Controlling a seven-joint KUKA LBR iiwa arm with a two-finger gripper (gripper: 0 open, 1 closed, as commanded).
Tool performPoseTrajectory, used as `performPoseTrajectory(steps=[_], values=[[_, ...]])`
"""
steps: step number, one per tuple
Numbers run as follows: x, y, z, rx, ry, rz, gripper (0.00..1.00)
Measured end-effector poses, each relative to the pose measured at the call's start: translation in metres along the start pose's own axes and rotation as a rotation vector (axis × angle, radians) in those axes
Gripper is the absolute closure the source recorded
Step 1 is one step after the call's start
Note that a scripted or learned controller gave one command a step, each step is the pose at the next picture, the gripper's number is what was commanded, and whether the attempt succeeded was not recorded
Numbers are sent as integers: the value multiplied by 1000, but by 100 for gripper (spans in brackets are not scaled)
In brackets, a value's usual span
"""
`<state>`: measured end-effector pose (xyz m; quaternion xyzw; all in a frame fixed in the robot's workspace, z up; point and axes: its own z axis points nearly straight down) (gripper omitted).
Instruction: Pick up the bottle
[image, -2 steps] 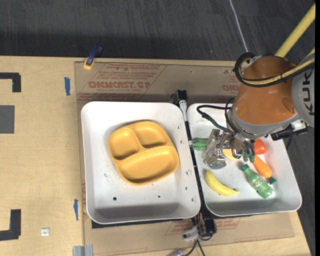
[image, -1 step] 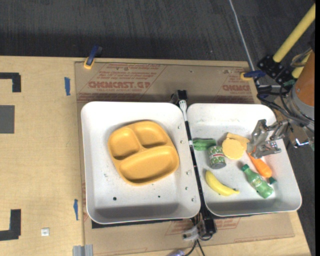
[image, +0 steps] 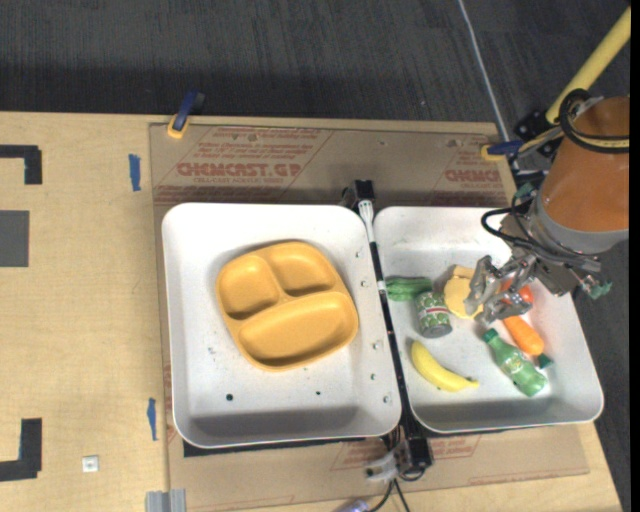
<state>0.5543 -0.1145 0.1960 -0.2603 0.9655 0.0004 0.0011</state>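
We hover our two-finger gripper (image: 487, 290), grip unclear, just above the small green plastic bottle (image: 515, 366); descend centred, avoiding the nearby orange carrot-shaped toy (image: 524, 336).

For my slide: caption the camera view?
Pincer above right bin, near green bottle; yellow tray in left bin.

The light brown wooden surface (image: 80, 330) has black tape marks and bits of blue tape. A brown cardboard sheet (image: 300, 160) lies on it. Behind is dark grey floor (image: 250, 50).
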Motion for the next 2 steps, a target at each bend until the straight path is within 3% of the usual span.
performPoseTrajectory(steps=[1,2], values=[[31,-17,108,3,-3,-204,100],[49,-52,-17,3,-3,-560,100]])
